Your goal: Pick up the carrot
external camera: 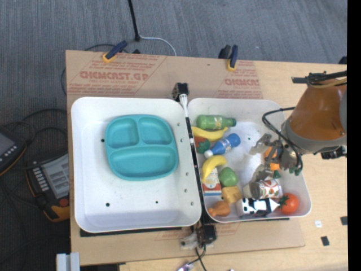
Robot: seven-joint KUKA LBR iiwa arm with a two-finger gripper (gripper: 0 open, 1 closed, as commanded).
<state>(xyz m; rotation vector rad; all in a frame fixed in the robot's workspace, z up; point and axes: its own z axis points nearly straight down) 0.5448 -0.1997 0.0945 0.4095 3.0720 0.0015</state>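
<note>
Brown cardboard (113, 75) printed "CHEMCAST GP"; gripper (274, 161) over right bin (248, 106), grip state unclear.

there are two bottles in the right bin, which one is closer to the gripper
The blue bottle, lying in the middle of the right bin, is closer to the gripper. The green bottle lies farther off, near the bin's top left corner.

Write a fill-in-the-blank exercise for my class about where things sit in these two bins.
1. The teal divided tray lies in the ____ bin.
2. The green bottle lies at the far end of the ____ bin.
3. The red tomato sits in the right bin's near-____ corner.
4. The tool is over the ____ bin.

Missing words: left; right; right; right
</note>
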